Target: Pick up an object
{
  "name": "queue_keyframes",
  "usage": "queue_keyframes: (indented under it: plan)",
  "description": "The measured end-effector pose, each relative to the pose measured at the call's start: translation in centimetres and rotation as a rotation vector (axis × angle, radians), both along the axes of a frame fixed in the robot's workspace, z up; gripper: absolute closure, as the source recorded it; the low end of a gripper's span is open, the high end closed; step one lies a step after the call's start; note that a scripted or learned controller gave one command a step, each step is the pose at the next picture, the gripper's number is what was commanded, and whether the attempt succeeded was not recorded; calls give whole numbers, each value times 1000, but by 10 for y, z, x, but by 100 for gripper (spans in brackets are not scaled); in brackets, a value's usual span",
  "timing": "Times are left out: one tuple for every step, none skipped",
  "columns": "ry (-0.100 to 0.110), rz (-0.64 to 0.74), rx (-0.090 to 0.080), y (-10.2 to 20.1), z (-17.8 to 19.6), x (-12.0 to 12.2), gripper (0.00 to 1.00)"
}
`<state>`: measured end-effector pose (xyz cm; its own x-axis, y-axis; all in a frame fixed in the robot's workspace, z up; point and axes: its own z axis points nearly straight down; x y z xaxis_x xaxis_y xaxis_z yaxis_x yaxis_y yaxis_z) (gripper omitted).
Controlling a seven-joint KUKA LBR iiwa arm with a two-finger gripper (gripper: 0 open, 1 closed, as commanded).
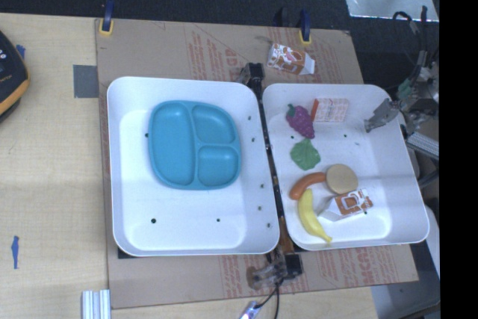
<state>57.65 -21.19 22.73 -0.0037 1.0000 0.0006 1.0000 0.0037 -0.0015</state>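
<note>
The right bin (388, 160) holds several toy foods: purple grapes (300, 120), a green leafy piece (305, 155), an orange-red sausage (307, 184), a tan round bun (341, 178), a yellow banana (311, 218), an orange-and-white carton (330, 110) and a small orange-and-white packet (352, 203). My gripper (382, 118) hangs at the bin's far right rim, up and to the right of the bun. Nothing sits between its fingers that I can make out.
The left bin (127, 160) carries a blue divided plate (196, 144). A small orange snack packet (290, 59) lies on the cardboard behind the bins. A yellow-black device (9, 78) sits at the far left edge.
</note>
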Motion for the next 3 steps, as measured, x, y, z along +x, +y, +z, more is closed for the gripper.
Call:
queue_keyframes:
  plan:
    - [2,1,-1,0,-67,69,0]
    - [3,3,0,95,-93,80,0]
    - [4,0,-1,116,-136,10,0]
